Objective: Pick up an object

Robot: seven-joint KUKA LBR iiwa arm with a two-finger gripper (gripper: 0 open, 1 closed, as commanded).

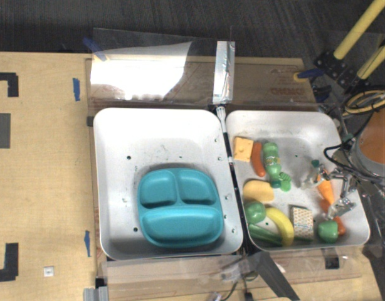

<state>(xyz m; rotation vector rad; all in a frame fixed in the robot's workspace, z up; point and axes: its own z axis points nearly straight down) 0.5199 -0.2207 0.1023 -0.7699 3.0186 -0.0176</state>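
Gripper low over the right bin's toys

The gripper [335, 196] sits by the right bin [286, 121] near its right wall, beside an orange carrot [326, 192] lying roughly upright in view; whether it grips anything I cannot tell. A green pepper [328, 230] lies just below, with bare floor to its left.

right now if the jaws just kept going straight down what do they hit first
Most likely the small orange carrot-like piece in the right bin. The gripper hangs right over it at that bin's right side, with a green and red toy just nearer the camera. Depth is unclear from this slanted view.
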